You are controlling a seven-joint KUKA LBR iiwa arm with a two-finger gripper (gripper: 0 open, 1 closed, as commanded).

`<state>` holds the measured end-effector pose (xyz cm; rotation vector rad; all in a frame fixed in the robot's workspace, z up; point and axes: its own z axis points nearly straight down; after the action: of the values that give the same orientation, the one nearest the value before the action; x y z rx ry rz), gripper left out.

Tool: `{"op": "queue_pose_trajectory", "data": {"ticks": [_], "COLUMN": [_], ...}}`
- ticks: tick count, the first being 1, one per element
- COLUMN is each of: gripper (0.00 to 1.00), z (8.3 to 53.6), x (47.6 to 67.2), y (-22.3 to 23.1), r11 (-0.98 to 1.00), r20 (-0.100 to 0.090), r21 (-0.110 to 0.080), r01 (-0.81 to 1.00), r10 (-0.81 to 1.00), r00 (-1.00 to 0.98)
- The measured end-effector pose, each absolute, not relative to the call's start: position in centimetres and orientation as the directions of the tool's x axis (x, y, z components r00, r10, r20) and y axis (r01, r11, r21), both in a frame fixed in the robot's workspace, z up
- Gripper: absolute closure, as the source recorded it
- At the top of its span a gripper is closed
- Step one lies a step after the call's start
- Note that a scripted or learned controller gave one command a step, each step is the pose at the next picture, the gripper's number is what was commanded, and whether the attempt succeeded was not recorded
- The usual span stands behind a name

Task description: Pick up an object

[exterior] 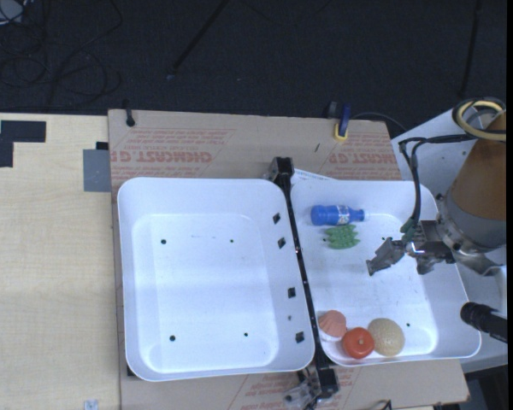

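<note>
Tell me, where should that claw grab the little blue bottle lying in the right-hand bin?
Probably across the middle of its body. The blue bottle lies on its side, its white cap toward the arm, so the gripper would best come straight down with one finger on each long side. The body looks widest and straightest there. The green object sits close on the near side, leaving little finger room.
</note>
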<state>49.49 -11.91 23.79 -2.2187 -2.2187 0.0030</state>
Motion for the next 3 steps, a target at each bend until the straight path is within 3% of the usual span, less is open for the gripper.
{"op": "queue_pose_trajectory", "data": {"ticks": [1, 2, 3], "gripper": [0.00, 0.00, 0.00], "z": [33.5, 35.1, 39.0], "x": [47.5, 47.6, 47.6], "y": [-18.0, -21.5, -21.4], "r11": [-0.005, -0.002, 0.001], "r20": [-0.005, -0.002, -0.001], "r21": [0.007, 0.000, 0.002], "r01": [1.000, 1.000, 1.000], "r10": [1.000, 1.000, 1.000], "r00": [0.005, 0.002, -0.001]}}
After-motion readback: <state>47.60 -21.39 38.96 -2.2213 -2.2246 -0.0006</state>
